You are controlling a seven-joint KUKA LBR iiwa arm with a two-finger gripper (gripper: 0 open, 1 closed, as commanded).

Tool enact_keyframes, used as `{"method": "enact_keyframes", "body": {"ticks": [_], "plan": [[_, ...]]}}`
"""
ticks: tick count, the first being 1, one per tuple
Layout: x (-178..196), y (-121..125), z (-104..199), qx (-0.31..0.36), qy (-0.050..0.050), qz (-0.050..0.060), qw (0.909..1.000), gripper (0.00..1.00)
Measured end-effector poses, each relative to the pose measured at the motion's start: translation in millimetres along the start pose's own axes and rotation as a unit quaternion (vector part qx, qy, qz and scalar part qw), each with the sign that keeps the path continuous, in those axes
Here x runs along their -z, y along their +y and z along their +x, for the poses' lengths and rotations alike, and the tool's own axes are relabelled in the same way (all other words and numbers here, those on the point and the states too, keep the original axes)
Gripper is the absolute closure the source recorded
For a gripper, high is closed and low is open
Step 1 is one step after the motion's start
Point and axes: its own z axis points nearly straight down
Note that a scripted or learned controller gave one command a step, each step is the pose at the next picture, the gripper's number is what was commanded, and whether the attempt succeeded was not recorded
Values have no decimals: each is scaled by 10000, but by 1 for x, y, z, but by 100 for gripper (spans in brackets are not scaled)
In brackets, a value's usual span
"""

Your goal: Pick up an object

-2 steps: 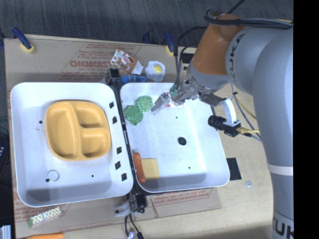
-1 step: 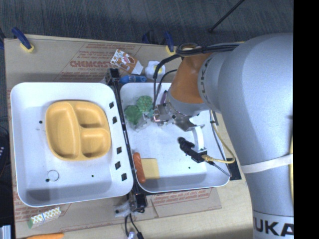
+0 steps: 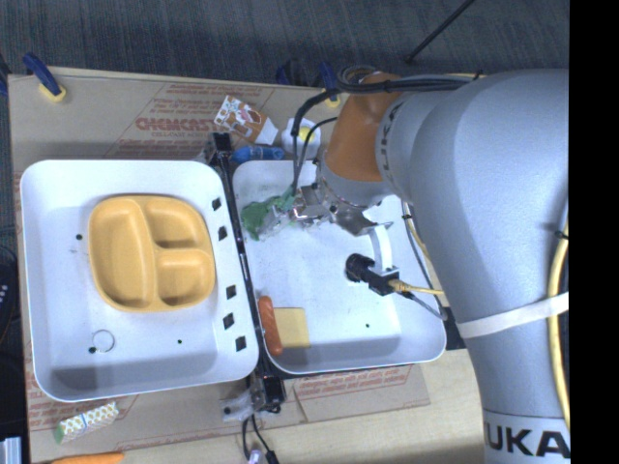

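Camera view — end effector (image 3: 290, 211) over green object (image 3: 259, 217), right bin (image 3: 387, 348).

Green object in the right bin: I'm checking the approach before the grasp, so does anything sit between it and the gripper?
Nothing visible does. The gripper is right at the green object, near the right bin's upper left corner.

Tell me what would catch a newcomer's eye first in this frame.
The big grey arm with its orange band fills the right side, reaching down into the right bin, its gripper at a green object near that bin's upper left. In the left bin lies a yellow divided tray. A yellow block and an orange piece lie at the right bin's lower left.
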Motion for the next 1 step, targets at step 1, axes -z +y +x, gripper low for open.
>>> {"method": "enact_keyframes", "body": {"ticks": [1], "plan": [[100,-49,67,-1642,1,6,9864,0]]}}
